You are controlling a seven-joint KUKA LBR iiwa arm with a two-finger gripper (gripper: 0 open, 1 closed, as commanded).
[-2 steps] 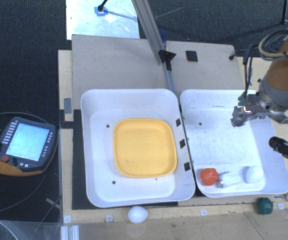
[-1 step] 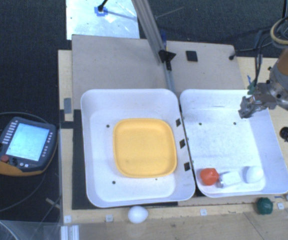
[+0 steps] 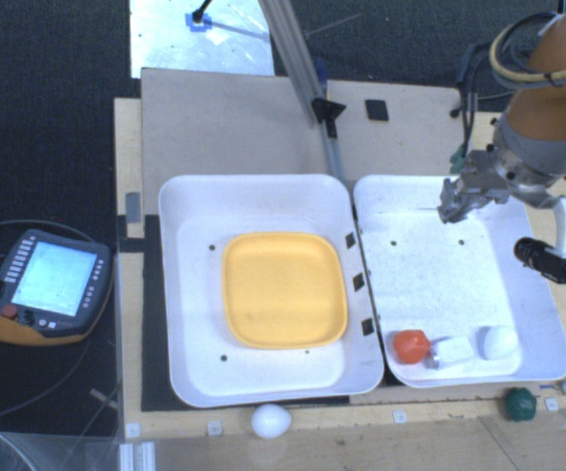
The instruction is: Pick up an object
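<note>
A yellow square plate (image 3: 285, 288) lies in the left bin (image 3: 189, 263). In the right bin (image 3: 439, 273), along its near edge, sit a red-orange object (image 3: 410, 345), a small white and grey object (image 3: 449, 351) and a white egg-shaped object (image 3: 499, 341). My gripper (image 3: 454, 207) hangs over the far part of the right bin, well away from those three objects. Nothing shows between its fingers.
A white egg shape (image 3: 271, 421) lies on the bench in front of the left bin. A dark green ball (image 3: 519, 403) sits off the right bin's near corner. A teach pendant (image 3: 47, 285) rests at far left. A slanted metal pole (image 3: 297, 52) rises behind the bins.
</note>
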